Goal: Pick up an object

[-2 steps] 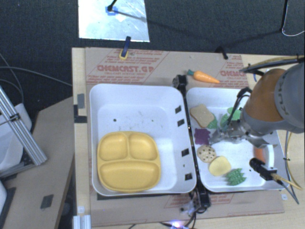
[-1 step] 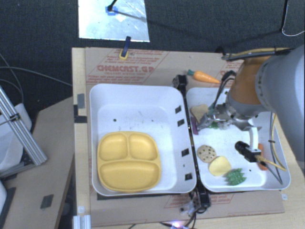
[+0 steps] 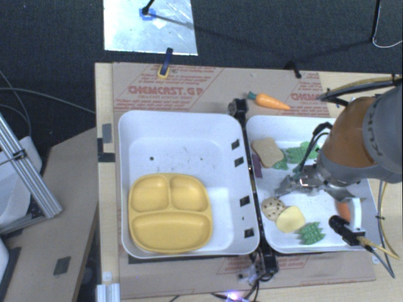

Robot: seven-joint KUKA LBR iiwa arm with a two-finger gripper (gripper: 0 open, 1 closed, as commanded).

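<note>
My gripper [image 3: 295, 183] hangs low over the middle of the right bin [image 3: 302, 126], with the grey arm and its orange band behind it to the right. A tan bread slice [image 3: 269, 151] lies up and to the left of it, and green leafy pieces [image 3: 296, 153] lie just above it. Below the gripper sit a speckled cookie [image 3: 272, 207] and a pale yellow round piece [image 3: 290, 219], side by side. Another green piece [image 3: 312, 233] lies near the bin's front wall. I see nothing held in the gripper.
The left bin [image 3: 182, 131] holds a yellow divided plate [image 3: 170, 212] in its front half. A carrot [image 3: 267, 100] lies on the bench behind the right bin. A small orange piece [image 3: 344, 207] peeks out under the arm.
</note>
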